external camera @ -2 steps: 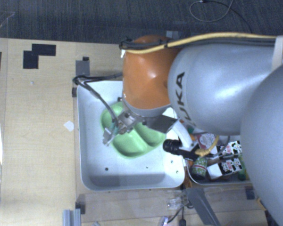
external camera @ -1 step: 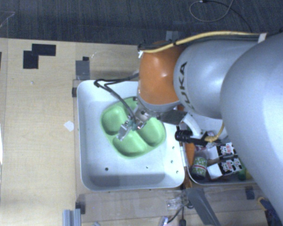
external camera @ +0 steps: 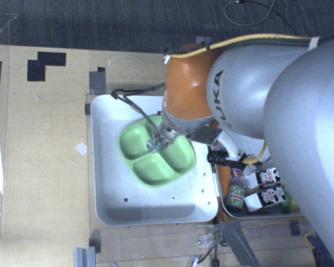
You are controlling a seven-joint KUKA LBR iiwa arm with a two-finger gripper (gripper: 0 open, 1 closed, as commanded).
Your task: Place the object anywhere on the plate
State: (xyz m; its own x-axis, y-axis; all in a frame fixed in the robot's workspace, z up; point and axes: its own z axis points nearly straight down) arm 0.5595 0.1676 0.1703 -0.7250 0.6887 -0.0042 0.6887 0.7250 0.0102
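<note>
Nearest, along the front wall of the white bin (external camera: 156, 216): bare white floor, nothing lying loose there. Just beside it, at the arm's side, the second bin (external camera: 229, 211), crowded with a small jar (external camera: 234, 196), black-and-white printed boxes (external camera: 269, 185) and other clutter half hidden under the arm.

Further in, the green plate (external camera: 156, 152), split into three hollows, flat on the first bin's floor. Directly above the ridge where the hollows meet, the gripper (external camera: 157, 142), low and close to the plate. Cannot tell whether open or closed, nor whether anything is carried; too small and blurred. Likeliest home of the task's object: the cluttered second bin, though which piece is meant is unclear.

Judged step: release over the plate. To do it well: shift off the central ridge toward the middle of one hollow, so nothing rolls or tips over a divider; lower until nearly touching before letting go; rise straight up, without dragging the plate sideways.

Behind, the orange band (external camera: 186, 88) and a black cable (external camera: 136, 110) looping from it. Best kept clear of the plate's rim while withdrawing. Beyond, pale counter (external camera: 44, 149).
</note>
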